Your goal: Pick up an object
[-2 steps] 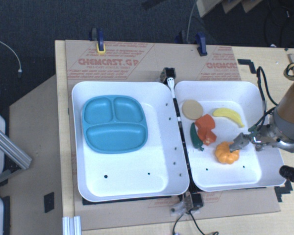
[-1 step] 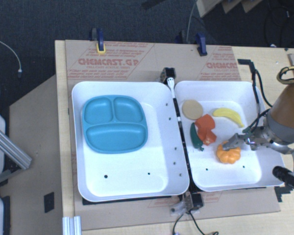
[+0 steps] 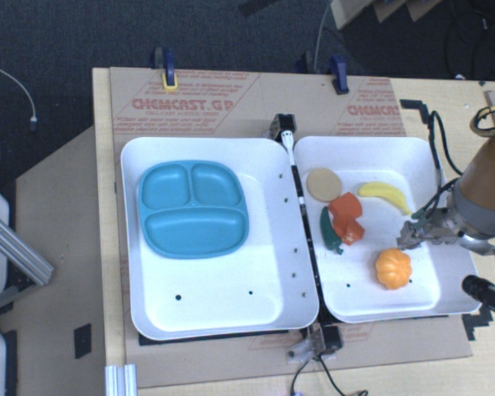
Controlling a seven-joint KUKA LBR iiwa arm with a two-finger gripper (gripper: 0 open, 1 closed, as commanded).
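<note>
Camera view: banana [image 3: 384,195], red pepper [image 3: 346,219], orange [image 3: 393,268] ring the jaws [image 3: 409,238].

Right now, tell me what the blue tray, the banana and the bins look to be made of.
Blue tray: likely moulded plastic; uniform matte colour, rounded divider ridges.
Banana: probably plastic toy fruit; even yellow, smooth, no marks visible.
Left bin and right bin: seemingly thin formed plastic; glossy white, rounded corners, soft highlights.
</note>
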